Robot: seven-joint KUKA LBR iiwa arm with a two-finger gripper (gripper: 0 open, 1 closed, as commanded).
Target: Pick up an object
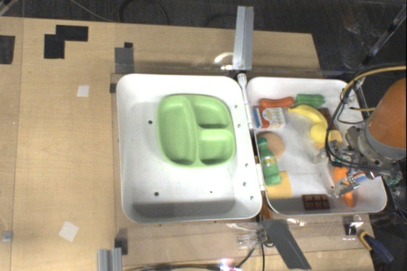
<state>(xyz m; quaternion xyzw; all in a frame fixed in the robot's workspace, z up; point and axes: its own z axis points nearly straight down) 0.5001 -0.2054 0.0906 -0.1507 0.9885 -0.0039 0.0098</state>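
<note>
Wooden bench (pixel 57 155) bears 2 bins (pixel 137 200).

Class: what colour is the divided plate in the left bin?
Light green. The divided plate shows plainly in the camera view.

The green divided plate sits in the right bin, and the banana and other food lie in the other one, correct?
Not quite. The camera view shows the green divided plate in the left bin, not the right. The banana and the other food lie in the right bin.
</note>
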